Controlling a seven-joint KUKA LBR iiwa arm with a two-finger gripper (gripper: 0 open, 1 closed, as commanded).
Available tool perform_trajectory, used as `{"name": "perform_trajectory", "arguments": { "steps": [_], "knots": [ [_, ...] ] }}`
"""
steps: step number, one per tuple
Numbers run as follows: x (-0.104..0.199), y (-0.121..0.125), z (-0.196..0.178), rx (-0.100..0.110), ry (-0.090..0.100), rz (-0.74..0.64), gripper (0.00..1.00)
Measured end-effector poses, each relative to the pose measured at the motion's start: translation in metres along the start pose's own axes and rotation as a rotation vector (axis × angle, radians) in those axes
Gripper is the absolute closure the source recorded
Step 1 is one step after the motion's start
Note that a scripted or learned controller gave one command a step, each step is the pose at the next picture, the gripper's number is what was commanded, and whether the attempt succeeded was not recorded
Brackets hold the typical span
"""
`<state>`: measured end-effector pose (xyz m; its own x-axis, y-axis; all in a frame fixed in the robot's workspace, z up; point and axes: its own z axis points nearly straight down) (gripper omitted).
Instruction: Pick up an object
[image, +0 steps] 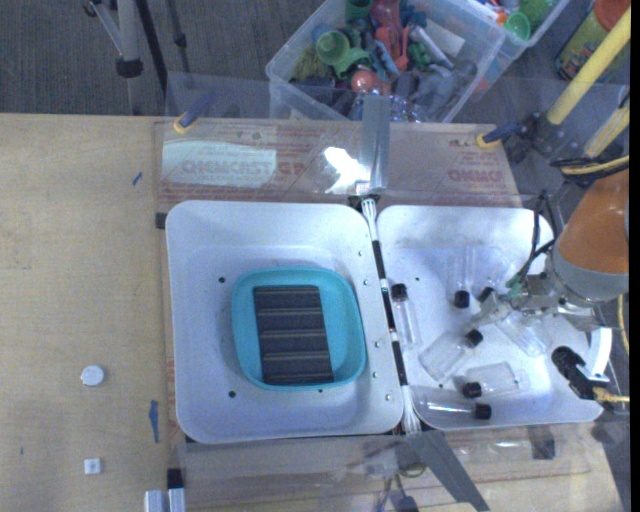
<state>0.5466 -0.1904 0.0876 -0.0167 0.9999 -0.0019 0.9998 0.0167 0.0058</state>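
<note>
So | gripper (520, 300) sits low in the right bin (440, 235) among clear vials (490, 380), can't tell its state | tip: centre over one vial, clamp across its body | teal tray (295, 325) in the left bin (200, 250)

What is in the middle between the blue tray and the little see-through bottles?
In the camera view, the raised white rims where the two bins meet lie between the blue tray and the clear bottles. One small black-capped bottle lies right beside that divide.
</note>
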Motion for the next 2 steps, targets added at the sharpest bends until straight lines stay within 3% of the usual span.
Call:
{"name": "perform_trajectory", "arguments": {
  "steps": [1, 2],
  "knots": [
    [-0.001, 0.001, -0.011, -0.005, -0.001, 0.002, 1.00],
    [0.046, 0.024, -0.134, 0.005, 0.001, 0.071, 1.00]
  ]
}}
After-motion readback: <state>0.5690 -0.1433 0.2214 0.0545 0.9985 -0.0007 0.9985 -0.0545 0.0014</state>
